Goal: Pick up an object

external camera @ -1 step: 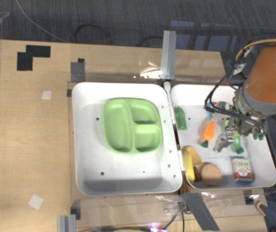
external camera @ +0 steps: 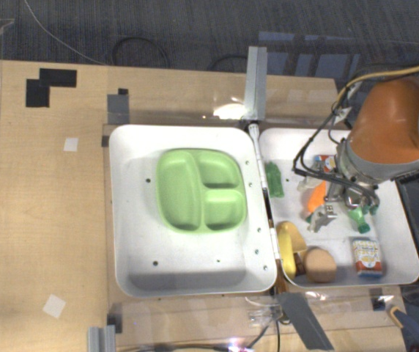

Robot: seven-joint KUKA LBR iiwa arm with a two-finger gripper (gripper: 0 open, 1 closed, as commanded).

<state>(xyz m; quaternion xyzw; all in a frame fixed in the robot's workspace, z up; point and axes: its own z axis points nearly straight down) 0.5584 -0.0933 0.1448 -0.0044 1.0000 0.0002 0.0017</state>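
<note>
My gripper (external camera: pixel 324 217) hangs low over the middle of the right bin (external camera: pixel 407 259), under the arm's orange band (external camera: pixel 389 119). An orange carrot-like piece (external camera: pixel 314 195) lies just up-left of it, partly covered by the wrist. A small green bottle (external camera: pixel 360 218) lies just to the gripper's right. Along the bin's near edge sit a yellow banana (external camera: pixel 289 245), a brown round object (external camera: pixel 321 264) and a small labelled can (external camera: pixel 368 258). A dark green oblong item (external camera: pixel 273 178) lies by the bin's left wall. Nothing shows held in the gripper.
The left bin (external camera: pixel 132 211) holds a light green divided plate (external camera: pixel 198 189). A metal post (external camera: pixel 256 83) stands behind the wall between the bins. Cables (external camera: pixel 312 156) loop off the wrist above the right bin.
</note>
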